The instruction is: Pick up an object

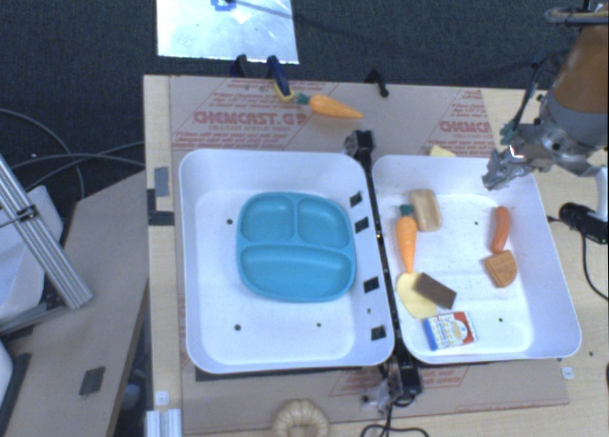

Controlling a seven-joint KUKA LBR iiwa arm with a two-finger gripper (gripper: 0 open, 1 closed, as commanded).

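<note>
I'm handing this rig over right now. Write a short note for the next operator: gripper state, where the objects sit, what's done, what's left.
Gripper: above the far right corner of the right bin, nothing seen between its fingers.
Right bin contents: carrot, tan block, orange-red sausage-shaped piece, brown wedge, yellow piece with a dark brown block on it, small red-and-white box.
Left bin: blue divided plate.
Another carrot lies on the board behind the bins.
Done: nothing picked yet.
Left: descend, grasp one object, lift. The sausage-shaped piece looks nearest.
</note>
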